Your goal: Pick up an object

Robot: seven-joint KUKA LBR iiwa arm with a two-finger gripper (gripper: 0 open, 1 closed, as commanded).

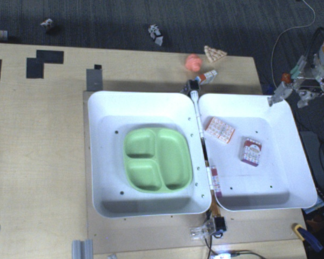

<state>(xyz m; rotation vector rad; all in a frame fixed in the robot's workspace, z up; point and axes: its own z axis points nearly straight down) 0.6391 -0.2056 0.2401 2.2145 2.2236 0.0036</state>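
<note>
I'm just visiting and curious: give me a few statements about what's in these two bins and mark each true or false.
1. The green divided tray lies in the left bin. True.
2. The right bin holds two small packets. True: a patterned packet and a red packet.
3. The gripper is clamped on the green tray. False: it hangs by the right bin's upper right corner, away from the tray.
4. The pink ball sits inside the right bin. False: it rests on the bench beyond the bins.

Tray (157, 158) in left bin (100, 161)
</note>
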